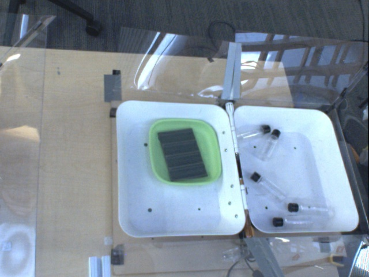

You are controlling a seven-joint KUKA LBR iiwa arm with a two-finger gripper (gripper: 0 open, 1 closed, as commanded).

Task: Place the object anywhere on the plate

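Note:
A green square plate (214,153) sits in the left white bin (173,212), towards its upper middle. A dark grey ridged rectangular block (182,154) lies flat on the plate, covering most of its centre. Several clear vials with black caps lie in the right white bin (334,154): two near the top left (268,146), one in the middle (265,183), and two along the bottom (302,209).
A clear plastic shield rises behind the bins, with a grey metal post (232,74) at the seam between them. The wooden bench (57,154) stretches to the left. Small grey brackets (113,85) stand near the left bin's corners.

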